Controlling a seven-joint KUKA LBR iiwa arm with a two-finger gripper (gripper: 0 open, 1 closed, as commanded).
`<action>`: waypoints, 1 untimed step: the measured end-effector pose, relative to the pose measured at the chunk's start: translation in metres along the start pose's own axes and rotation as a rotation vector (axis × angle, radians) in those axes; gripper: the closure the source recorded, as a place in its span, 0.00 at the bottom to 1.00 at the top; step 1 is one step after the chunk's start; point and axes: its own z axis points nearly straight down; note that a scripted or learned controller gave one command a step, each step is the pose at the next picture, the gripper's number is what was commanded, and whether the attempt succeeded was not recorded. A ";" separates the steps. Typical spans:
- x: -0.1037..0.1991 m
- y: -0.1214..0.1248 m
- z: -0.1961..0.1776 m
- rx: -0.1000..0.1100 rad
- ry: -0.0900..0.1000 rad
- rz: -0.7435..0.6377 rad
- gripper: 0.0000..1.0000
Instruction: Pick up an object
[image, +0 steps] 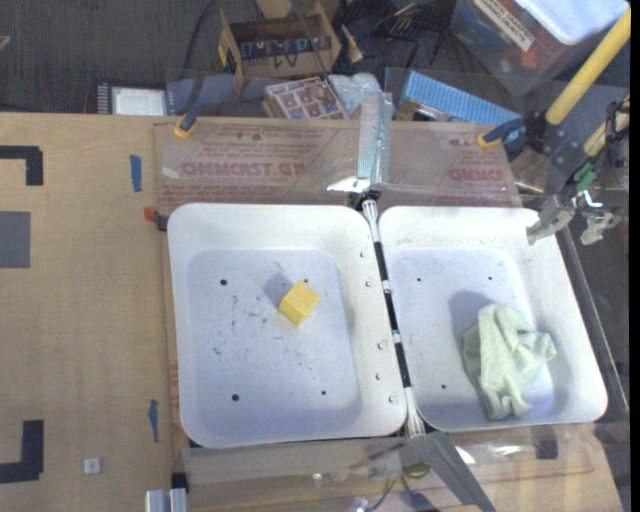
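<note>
My gripper (568, 218) hangs above the right bin's (590, 345) far right corner; its state I cannot tell. Yellow block (299, 302) in left bin (185, 330); pale cloth (505, 358) in right.

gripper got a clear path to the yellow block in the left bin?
Probably yes. The yellow block sits alone in the left bin, nothing over it; the gripper hangs at the right bin's far corner.

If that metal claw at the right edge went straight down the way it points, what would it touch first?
Probably the right bin, at its far right rim or just inside. The gripper hangs there, well clear of the pale green cloth. Depth is hard to judge.
</note>
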 end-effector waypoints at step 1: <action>0.014 -0.035 0.096 -0.001 0.000 -0.218 0.00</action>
